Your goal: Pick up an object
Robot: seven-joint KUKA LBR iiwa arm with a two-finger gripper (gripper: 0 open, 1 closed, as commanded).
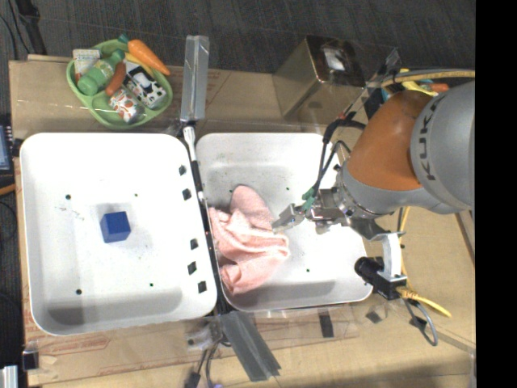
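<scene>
Reaching into right bin (323, 148), camera view: grey arm with orange band (388, 148), tool (289, 215) low at right edge of pink cloth (246, 237). Fingers (284, 217) appear close together at cloth edge; whether clamped on fabric, cannot tell. Cloth crumpled against bin's left wall, resting on floor, not lifted. Left bin (48, 217): blue cube (115, 225), alone, well apart from tool. Green bowl (93, 103) of toy food on desk (242, 87), beyond bins. Task judged unfinished: grasp unconfirmed, lift remaining. No legible writing or brands.
</scene>
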